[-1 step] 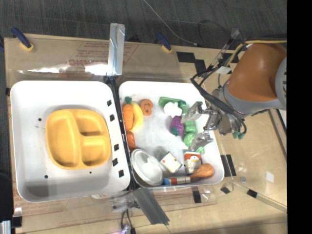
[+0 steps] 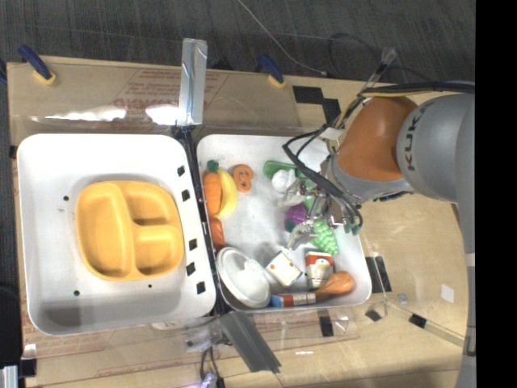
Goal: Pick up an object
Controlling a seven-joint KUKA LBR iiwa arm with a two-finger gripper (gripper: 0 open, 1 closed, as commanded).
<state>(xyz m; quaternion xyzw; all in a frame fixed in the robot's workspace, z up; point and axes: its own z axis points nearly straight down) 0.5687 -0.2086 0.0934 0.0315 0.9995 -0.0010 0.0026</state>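
Note:
My gripper (image 2: 312,209) is low inside the right bin (image 2: 250,145), on its right side, below the orange wrist band. It sits right over a purple grape bunch (image 2: 296,215) and a light green bunch (image 2: 325,238), with cables and metal parts covering its tip. Just to its upper left lie a green piece (image 2: 278,168) and a small white piece (image 2: 282,183). Along the bin's left wall lie a carrot (image 2: 212,194), a banana (image 2: 229,196) and a small orange toy (image 2: 241,176).
Along the right bin's front are a white bowl (image 2: 242,278), a small white box (image 2: 284,269), a red-and-white can (image 2: 320,267), an orange sausage-like piece (image 2: 340,283) and a blue marker (image 2: 291,300). The left bin (image 2: 40,217) holds a yellow divided tray (image 2: 129,226).

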